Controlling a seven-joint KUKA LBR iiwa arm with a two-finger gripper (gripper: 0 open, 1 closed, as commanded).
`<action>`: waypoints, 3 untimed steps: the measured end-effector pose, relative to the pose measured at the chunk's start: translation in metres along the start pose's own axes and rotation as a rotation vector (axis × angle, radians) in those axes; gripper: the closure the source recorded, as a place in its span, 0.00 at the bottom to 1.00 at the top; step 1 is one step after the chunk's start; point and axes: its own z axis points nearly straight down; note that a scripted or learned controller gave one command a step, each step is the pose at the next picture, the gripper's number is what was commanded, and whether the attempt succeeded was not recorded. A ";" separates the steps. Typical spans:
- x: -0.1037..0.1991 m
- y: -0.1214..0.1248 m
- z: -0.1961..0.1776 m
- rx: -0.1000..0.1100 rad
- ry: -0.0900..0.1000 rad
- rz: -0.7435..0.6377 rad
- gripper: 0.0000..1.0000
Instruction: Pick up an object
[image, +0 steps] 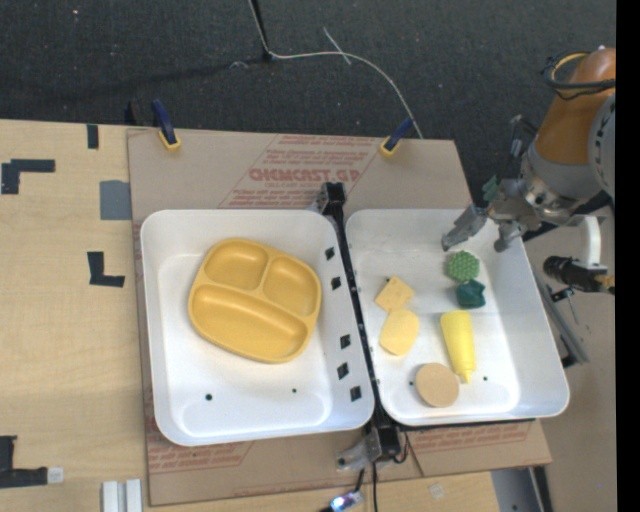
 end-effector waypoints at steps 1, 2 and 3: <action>0.001 0.003 -0.008 -0.012 -0.003 -0.004 0.00; -0.006 0.006 0.044 -0.009 -0.004 -0.003 0.00; -0.009 -0.002 0.094 -0.009 -0.004 -0.003 0.00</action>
